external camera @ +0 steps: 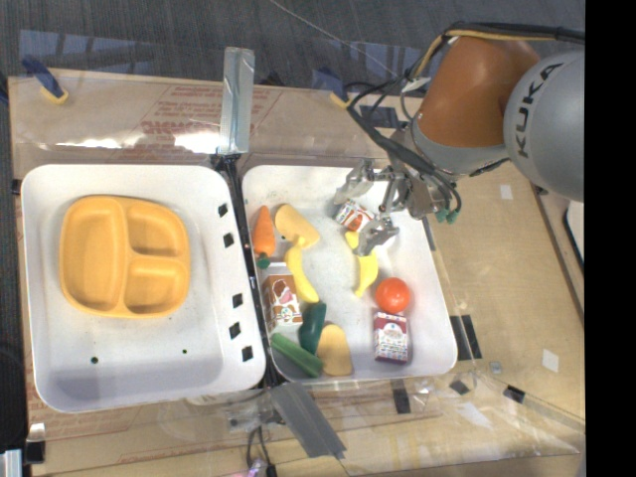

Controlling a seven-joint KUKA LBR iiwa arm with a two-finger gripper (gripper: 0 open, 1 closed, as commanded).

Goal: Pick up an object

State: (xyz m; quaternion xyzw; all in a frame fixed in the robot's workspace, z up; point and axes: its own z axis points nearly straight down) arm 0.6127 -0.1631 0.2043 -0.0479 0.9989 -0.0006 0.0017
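Claw is hanging low in the right bin, upper part; fingers look spread w/ a small red-white packet sitting between them, but can't tell if it's gripped. A yellow banana is lying just below, tomato beside it. Yellow divided plate is sitting in the left bin.

Can't really make out what the gripper is doing, its fingers blur into the small red-and-white packet right under it, so whether that packet is gripped or just lying there is anyone's guess. The arm gets chopped off at the right edge. Below the gripper, the green vegetable is partly tucked under the yellow piece.
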